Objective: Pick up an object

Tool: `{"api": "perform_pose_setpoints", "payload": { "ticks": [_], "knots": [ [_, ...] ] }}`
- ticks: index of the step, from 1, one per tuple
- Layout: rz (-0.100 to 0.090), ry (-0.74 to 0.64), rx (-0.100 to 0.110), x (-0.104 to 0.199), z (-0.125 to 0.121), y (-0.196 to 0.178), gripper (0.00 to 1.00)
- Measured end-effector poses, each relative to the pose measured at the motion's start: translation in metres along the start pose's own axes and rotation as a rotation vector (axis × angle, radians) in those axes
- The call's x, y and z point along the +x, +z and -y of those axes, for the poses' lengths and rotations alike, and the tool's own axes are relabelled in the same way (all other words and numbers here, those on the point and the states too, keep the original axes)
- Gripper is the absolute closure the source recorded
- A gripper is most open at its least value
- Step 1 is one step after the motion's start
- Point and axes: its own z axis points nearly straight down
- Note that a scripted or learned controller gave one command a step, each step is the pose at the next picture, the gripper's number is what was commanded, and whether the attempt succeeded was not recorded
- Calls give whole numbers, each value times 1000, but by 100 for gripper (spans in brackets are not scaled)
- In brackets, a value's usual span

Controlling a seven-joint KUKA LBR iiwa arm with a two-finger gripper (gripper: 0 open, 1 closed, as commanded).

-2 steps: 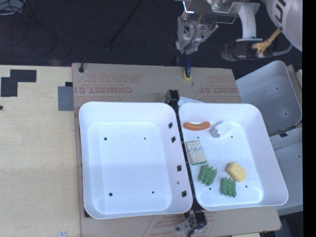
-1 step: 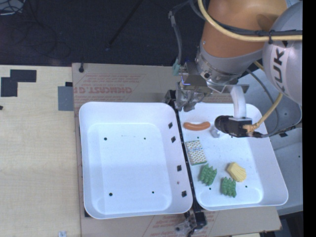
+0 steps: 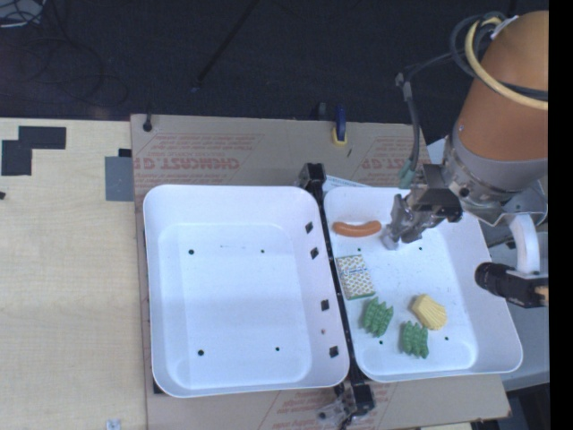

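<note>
High slanted overhead, both bins (image 3: 235,206)

Two bins sit side by side on the bench: the left bin (image 3: 233,294) and the right bin (image 3: 483,339). In the right bin, a sausage (image 3: 356,229) lies at the back, the gripper (image 3: 400,233) just right of it. Nearer the front (by the divider) lies a patterned block (image 3: 355,277); before it two bumpy pieces (image 3: 377,316) (image 3: 414,339), with a corn cob (image 3: 429,312) to their right.

bench (image 3: 63,267) | brown board (image 3: 233,155) on it | two white bins (image 3: 161,240) on board
</note>
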Motion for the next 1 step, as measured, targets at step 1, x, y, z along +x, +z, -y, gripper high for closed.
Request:
{"api": "perform_pose_setpoints", "payload": {
  "ticks": [1],
  "knots": [
    [-2, -9, -2, 5, -3, -10, 100]
  ]
}}
